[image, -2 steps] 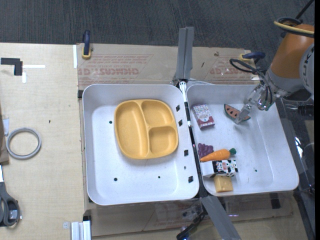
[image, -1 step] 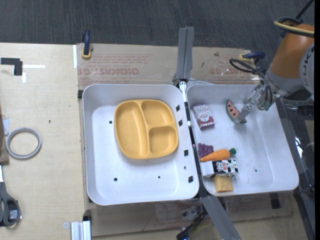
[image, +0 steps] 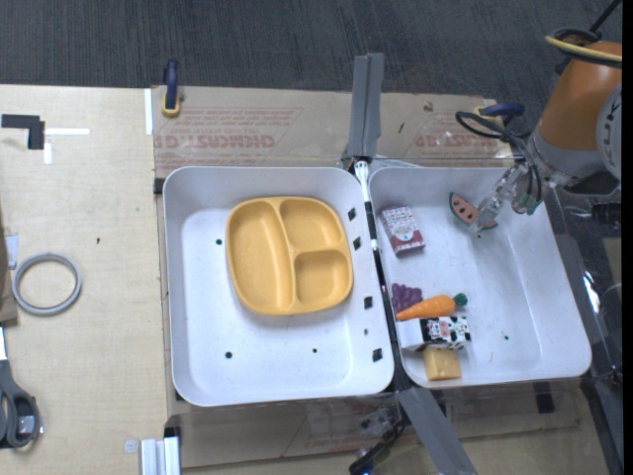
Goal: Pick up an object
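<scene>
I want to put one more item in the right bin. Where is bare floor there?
The right bin is bare between the carrot and its right wall, below the end effector. Crowded: its left side, with the small box, grapes, carrot, and cheese.

Even bright overhead light, soft shadows inside white bins (image: 188, 295), mild glare, focus sharp throughout.

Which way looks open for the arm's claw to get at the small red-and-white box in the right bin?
Probably yes, from above: the claw hangs in the same right bin, and the red-and-white box lies flat with bare floor around it.
</scene>
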Controlling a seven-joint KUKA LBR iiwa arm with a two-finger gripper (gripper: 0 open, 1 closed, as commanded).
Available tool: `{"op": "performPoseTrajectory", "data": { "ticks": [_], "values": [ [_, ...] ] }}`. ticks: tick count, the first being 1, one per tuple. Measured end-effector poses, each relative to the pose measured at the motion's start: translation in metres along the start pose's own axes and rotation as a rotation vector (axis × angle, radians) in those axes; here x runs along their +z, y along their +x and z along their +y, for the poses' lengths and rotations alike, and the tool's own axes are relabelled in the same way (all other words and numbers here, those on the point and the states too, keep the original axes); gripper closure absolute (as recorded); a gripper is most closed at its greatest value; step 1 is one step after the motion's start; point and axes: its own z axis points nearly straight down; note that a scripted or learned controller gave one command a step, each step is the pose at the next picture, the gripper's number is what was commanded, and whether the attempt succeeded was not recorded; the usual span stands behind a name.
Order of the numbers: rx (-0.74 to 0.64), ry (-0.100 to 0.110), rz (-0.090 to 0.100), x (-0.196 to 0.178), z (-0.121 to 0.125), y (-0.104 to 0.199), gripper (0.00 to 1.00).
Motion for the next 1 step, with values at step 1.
{"op": "performPoseTrajectory", "data": {
  "ticks": [1],
  "values": [
    [-0.098, 0.000, 0.007, -0.1271, -0.0400, 0.0370, 1.00]
  ]
}}
